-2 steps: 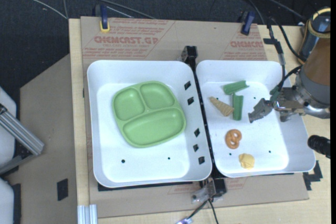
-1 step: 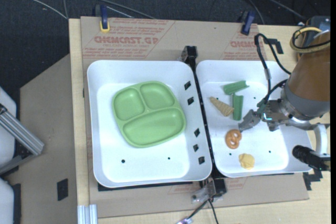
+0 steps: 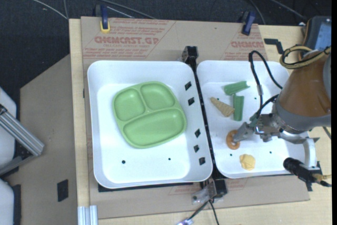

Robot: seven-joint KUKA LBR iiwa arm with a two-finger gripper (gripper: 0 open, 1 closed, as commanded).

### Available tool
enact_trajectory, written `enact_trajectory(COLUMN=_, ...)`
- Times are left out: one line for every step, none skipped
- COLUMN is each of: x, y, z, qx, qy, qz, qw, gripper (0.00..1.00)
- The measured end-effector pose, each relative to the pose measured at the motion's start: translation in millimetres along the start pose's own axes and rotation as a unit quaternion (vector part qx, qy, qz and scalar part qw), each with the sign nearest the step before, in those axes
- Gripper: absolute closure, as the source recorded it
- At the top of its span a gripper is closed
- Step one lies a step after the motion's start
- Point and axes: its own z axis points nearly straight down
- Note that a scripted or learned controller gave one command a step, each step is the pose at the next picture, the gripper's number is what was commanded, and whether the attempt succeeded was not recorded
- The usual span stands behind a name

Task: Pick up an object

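two shallow white bins with rounded corners and a smooth, glossy plastic look are seen side by side on a tan board printed with red lettering. the left bin (image 3: pixel 100 113) holds a pale green divided plate (image 3: pixel 150 114), matte, rounded, moulded into two small compartments above one large one. small black squares are set along the seam between the bins, and small dark dots mark the left bin's floor.

in the right bin (image 3: pixel 221 168) several small toy-like pieces are scattered. a green bar (image 3: pixel 235 87) lies slanted near the far side, and a second, narrower green stick (image 3: pixel 239 107) stands roughly lengthwise just below it; whether the two touch cannot be told. a tan cone-shaped piece (image 3: pixel 222 107) lies just left of the stick. a small orange ring-shaped piece (image 3: pixel 233 139) lies nearer the front, and a lumpy yellow piece (image 3: pixel 247 162) sits close to the near rim.

the grey arm with its orange-brown band (image 3: pixel 308 89) comes in from the right and covers much of the right bin's right side. black cables loop over it and trail across the bin. the gripper (image 3: pixel 243 133) is seen at the orange ring, its metallic tip against or just above that piece; whether the fingers are apart or together cannot be told, nor whether the ring is gripped.

blue clamps (image 3: pixel 105 18) are fixed at the board's far edge. the cardboard at the top right and the metal rail at the left are cut off by the frame.
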Motion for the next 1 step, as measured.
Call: enact_trajectory(x=0.2, y=1.3, z=37.4, qx=-0.004, qy=0.000, qz=0.000, qw=1.0000, gripper=0.00)
